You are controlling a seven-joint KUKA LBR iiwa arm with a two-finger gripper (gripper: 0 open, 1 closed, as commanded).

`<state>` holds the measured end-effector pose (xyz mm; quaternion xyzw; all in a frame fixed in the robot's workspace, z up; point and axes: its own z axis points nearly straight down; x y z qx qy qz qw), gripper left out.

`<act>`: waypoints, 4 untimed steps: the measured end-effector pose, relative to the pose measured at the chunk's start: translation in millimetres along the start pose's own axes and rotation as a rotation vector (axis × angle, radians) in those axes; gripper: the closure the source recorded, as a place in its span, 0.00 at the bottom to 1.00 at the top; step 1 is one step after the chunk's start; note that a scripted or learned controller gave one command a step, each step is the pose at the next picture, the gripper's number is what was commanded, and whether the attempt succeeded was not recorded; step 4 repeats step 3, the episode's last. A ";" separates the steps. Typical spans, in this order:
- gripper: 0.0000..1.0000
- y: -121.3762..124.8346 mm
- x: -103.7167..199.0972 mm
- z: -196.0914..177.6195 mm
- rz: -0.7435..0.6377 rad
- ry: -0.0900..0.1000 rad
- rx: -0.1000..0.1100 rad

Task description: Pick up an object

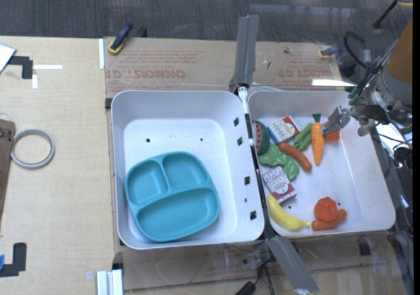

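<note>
The pincer hangs over the far right part of the right bin. It seems to pinch something small and red, though I cannot tell for sure. The carrot lies just left of it, its long axis running near to far.

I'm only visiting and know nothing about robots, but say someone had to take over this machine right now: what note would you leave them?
Gripper: over the right bin's upper right part, beside the carrot; I cannot tell if it is open or shut, and nothing is visibly held.
Right bin: carrot, sausage, banana, tomato, two small cartons, greens, all lying loose.
Left bin: a blue divided plate.
Done: nothing lifted.
Left: grasp one object and raise it; the carrot looks nearest.
</note>
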<state>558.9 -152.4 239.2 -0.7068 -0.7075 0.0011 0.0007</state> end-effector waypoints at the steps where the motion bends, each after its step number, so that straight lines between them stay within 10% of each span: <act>1: 0.00 56.1 -24.9 142.6 -0.026 -0.003 -0.012; 2: 1.00 56.7 -25.7 132.0 -0.024 -0.002 -0.014; 3: 1.00 79.3 49.0 57.8 0.050 0.000 -0.003; 4: 1.00 79.3 49.0 57.8 0.050 0.000 -0.003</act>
